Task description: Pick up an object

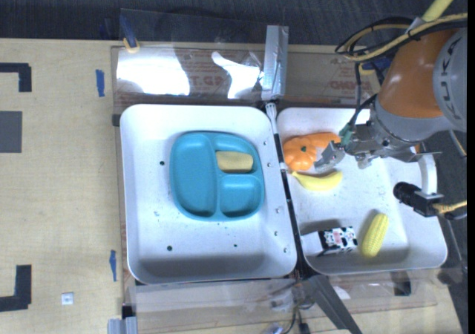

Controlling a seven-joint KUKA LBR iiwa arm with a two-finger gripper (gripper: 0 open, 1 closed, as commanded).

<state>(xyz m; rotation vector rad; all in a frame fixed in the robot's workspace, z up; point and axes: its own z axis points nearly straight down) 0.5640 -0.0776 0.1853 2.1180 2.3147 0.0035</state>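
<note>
Currently low over the right bin (427, 251), gripper (332, 156) poised at the near edge of the orange pumpkin (303, 151), just above the banana (319, 180); finger spacing not readable under the wrist, so cannot tell whether apart or together. Advisable: centre over the pumpkin alone, clear of the banana touching it below. Elsewhere: corn cob (374, 234) and small black-and-white toy (338, 239) near the front wall, well apart; blue divided plate (200, 177) with yellow sponge (234, 161) in the left bin (141, 177).
</note>
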